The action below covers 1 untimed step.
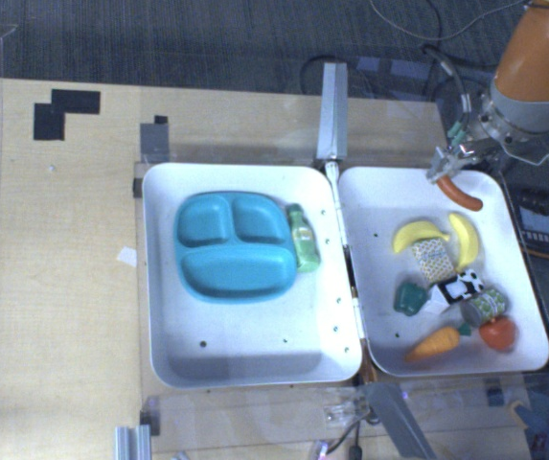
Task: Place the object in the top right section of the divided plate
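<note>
Two bins: the left bin (164,353) and the right bin (379,348) sit side by side on the bench, touching along their inner edges.
Arm: reaches in from 2 o'clock, its orange band (535,51) at the upper right corner, the grey wrist sloping down and left toward the right bin's far rim.
Gripper (444,168): hangs over the far edge of the right bin, at about 12 o'clock of that bin, tips pointing down and left; how far the fingers stand apart cannot be told, and nothing is seen between them.
Sausage (460,194): a red-orange one, lying just below the gripper tips, aslant at the bin's 1 o'clock; contact cannot be told.
Divided plate (234,245): blue, three sections, in the left bin toward its far half.
Green bottle (303,239): lying against the plate's 3 o'clock edge, outside its sections.
Bananas (444,237): two yellow ones near the right bin's centre.
Patterned block (433,257): between the bananas.
Teal cup (410,298): at 7 o'clock of the bananas.
Carrot (434,343): at the bin's 6 o'clock.
Tomato (497,333): red, at 5 o'clock, beside a small can (486,306).
Black-and-white piece (461,287): between block and can.
</note>
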Tool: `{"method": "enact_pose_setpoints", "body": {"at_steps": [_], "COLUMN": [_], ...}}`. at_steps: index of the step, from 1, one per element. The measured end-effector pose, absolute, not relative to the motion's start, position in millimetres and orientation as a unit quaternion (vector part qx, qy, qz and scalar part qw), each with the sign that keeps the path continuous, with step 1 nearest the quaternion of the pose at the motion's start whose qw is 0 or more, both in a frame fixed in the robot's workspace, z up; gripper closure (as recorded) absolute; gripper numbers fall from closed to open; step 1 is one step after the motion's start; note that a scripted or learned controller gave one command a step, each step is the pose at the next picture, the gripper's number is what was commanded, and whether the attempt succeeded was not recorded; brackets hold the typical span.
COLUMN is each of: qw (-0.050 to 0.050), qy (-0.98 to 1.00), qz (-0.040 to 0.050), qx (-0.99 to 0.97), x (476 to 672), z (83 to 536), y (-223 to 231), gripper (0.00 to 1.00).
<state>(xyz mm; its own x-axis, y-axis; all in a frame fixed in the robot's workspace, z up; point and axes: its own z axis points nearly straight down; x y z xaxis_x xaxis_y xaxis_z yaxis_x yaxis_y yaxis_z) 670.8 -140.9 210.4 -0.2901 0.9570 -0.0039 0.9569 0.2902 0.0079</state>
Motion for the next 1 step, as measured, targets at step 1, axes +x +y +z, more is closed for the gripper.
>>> {"method": "enact_pose_setpoints", "body": {"at_steps": [1], "qw": [0.002], "qy": [0.825], "qz": [0.0016], "qx": [0.566], "x": [650.4], "z": [131.3], "y": [-88.0], "gripper": [1.0]}}
